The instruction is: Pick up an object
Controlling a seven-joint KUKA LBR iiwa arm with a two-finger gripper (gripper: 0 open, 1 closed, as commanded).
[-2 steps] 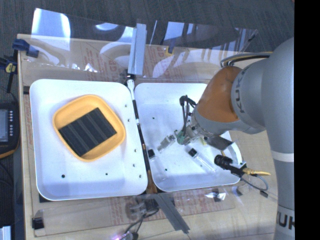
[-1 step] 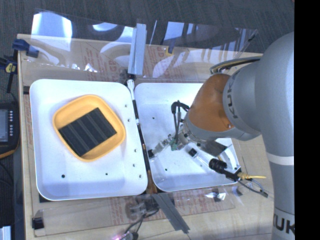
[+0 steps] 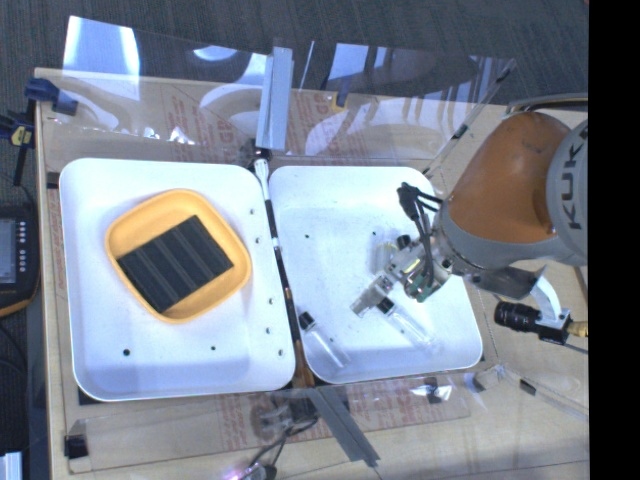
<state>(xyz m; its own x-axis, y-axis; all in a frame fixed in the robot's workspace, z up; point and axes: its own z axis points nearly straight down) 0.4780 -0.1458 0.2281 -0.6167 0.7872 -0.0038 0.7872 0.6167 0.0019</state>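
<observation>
1. Two shallow white plastic bins sit side by side on the pale wooden desk point(image 3: 150, 418): the left bin point(image 3: 90, 348) and the right bin point(image 3: 330, 218), touching along a dark central seam.
2. Left bin contents: one yellow-orange rounded-square plastic dish with a dark ribbed panel on top point(image 3: 178, 255), lying flat and slightly turned, well apart from the arm. It is the only clear candidate for picking.
3. Right bin contents: no separate object can be made out for certain. A faint clear, tube-like shape point(image 3: 322, 343) lies near the front edge; it is too indistinct to identify.
4. Tool point(image 3: 385, 293): low over the right half of the right bin, angled toward the bin floor, hung from the grey arm with orange band point(image 3: 505, 183). Whether it is apart or together cannot be told; nothing is seen clamped in it.
5. Risks, as judged:
   - closing here would likely catch nothing, since the dish lies in the other bin;
   - the clear shape, if real, is slippery and thin, so it could squirt away;
   - pressing further down could scrape the bin floor;
   - the dish is wide and flat, so a grasp at its rim may tip or drop it.
</observation>
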